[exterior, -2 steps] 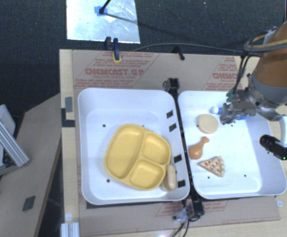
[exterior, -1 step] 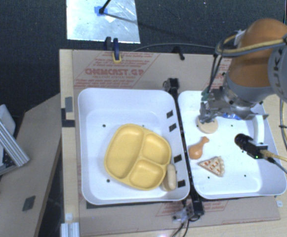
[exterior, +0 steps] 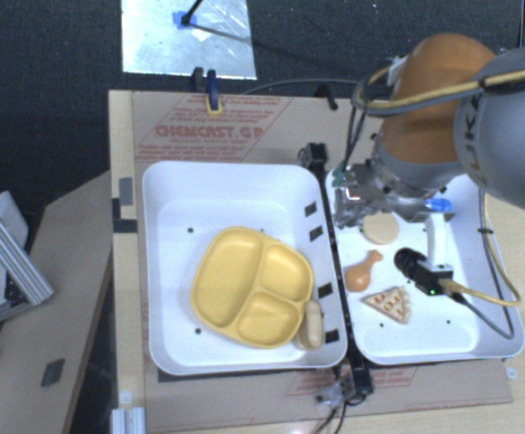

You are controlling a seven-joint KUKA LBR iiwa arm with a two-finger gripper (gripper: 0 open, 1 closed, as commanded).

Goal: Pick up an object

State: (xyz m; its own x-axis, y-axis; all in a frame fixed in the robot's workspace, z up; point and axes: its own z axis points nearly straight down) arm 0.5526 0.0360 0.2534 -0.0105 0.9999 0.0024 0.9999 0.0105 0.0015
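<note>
In the right bin point(exterior: 479, 333) lie a round tan biscuit point(exterior: 380, 231), an orange drumstick point(exterior: 363, 269) and a pizza slice point(exterior: 389, 304). My gripper point(exterior: 351, 204) hangs over the bin's back left corner, close to the divider between the bins, just left of and above the biscuit. The bulky grey wrist hides the gripper's tips. Nothing can be seen held in it. A small blue piece point(exterior: 438, 205) peeks out from under the wrist, to the right of the biscuit.
The left bin point(exterior: 176, 233) holds a yellow divided tray point(exterior: 251, 286) with a pale bread roll point(exterior: 312, 324) against its lower right edge. The arm's orange band point(exterior: 434, 89) and grey body cover the right bin's back part.
</note>
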